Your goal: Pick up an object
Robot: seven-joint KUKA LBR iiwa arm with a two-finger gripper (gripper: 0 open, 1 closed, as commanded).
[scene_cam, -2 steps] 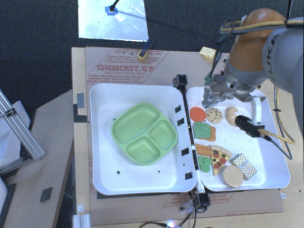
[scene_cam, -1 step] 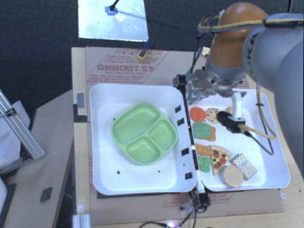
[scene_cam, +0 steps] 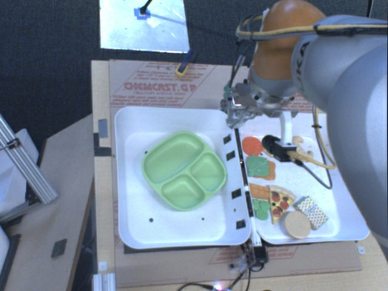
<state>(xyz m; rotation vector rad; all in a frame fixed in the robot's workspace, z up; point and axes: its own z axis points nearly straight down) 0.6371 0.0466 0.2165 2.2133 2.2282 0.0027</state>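
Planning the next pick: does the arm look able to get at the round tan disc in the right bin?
Probably yes. The round tan disc lies uncovered near the right white bin's front edge, beside a checkered block; nothing sits over it.

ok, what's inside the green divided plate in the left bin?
Nothing shows in the green plate: all three compartments look bare. It lies flat in the left bin, fully in view. Whatever sits beneath the plate is covered.
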